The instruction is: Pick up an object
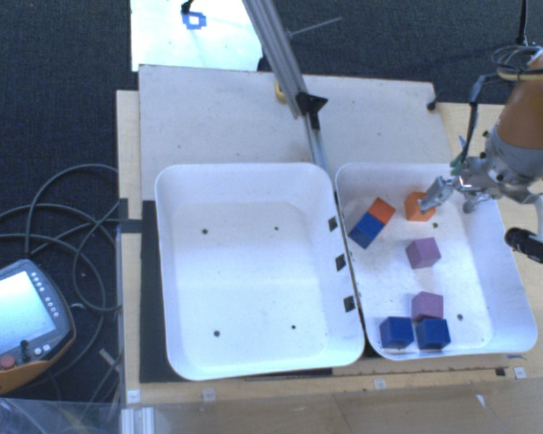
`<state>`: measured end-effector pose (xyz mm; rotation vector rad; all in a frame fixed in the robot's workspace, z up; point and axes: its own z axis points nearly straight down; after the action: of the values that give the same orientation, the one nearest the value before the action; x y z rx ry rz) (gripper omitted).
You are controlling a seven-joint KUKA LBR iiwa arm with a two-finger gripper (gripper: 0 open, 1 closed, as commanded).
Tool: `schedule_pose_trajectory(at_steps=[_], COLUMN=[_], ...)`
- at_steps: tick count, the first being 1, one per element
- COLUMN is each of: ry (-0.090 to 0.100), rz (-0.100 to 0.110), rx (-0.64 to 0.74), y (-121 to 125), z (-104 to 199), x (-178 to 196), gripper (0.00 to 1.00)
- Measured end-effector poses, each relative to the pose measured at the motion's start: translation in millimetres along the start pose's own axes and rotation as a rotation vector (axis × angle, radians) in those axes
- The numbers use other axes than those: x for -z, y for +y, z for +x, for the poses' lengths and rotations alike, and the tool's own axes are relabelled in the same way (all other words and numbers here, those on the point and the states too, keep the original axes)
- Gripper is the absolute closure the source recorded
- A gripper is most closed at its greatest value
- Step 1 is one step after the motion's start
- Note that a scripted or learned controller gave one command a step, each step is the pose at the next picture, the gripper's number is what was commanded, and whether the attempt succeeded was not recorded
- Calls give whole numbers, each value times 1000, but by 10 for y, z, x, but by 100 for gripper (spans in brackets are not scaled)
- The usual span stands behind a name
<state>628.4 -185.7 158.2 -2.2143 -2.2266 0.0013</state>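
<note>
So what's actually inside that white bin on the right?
The right bin holds small blocks: an orange-and-blue pair, an orange one at the gripper, two purple and two blue. The gripper covers part of the orange block.

Left bin (253,269) left open throughout. Right bin (502,269) crowded: blocks scattered far to near; slanted metal pole (281,48) overhead at far edge.

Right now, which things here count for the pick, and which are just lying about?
For the pick:
claw
orange block
orange-blue block
purple blocks
blue blocks
right bin

Lying about:
left bin
pendant
cables
</note>
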Motion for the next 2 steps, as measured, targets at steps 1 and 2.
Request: schedule_pose_trajectory(at_steps=[1,2], ry=[0,-2], rz=[1,-6], rx=[0,2], y=[44,64], z=[72,59], x=[-583,-433], gripper=[0,100])
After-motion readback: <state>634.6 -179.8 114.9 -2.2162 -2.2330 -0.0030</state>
